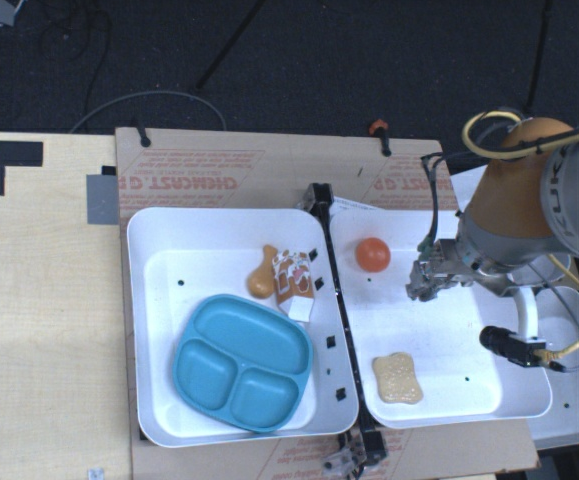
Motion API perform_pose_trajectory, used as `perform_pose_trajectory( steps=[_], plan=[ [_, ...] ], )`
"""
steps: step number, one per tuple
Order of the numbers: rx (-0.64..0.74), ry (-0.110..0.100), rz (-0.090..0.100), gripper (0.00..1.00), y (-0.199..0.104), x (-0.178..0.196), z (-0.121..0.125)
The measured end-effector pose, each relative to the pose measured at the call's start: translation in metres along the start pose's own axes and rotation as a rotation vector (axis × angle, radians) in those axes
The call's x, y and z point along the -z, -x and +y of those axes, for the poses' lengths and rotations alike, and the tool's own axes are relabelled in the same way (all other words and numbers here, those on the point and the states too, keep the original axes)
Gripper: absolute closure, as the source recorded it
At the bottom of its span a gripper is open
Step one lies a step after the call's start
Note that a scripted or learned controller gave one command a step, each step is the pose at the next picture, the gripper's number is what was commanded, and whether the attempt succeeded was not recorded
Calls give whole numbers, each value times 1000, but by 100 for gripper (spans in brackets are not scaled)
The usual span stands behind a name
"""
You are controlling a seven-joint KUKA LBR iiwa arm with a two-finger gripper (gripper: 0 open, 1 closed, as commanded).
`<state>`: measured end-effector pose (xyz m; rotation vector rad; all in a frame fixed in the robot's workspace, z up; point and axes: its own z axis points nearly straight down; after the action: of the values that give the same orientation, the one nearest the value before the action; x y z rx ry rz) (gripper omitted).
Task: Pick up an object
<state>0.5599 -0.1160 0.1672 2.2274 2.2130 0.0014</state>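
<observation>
In the right bin (529,393) the gripper (421,280) hangs low over the white floor, just right of the red ball (373,254), and honestly can't tell how its jaws stand. A beige cracker-looking piece (398,378) lies near the front, and the left bin (149,258) holds a blue divided tray (241,361).

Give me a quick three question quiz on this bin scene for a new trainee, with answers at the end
1. True or false: the blue divided tray lies in the right bin.
2. Which object is nearest the gripper? A) tan cracker B) red ball C) tray
3. Fill in: the orange pear-shaped toy lies in the ___ bin.

Key: 1 false; 2 B; 3 left.
</observation>
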Motion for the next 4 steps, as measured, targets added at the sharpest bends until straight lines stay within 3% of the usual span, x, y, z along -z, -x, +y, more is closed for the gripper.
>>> perform_pose_trajectory(
  steps=[2,4],
  plan=[
    [7,1,0,100,-2,105,11],
    [11,-6,3,100,-107,88,-5]
  ],
)
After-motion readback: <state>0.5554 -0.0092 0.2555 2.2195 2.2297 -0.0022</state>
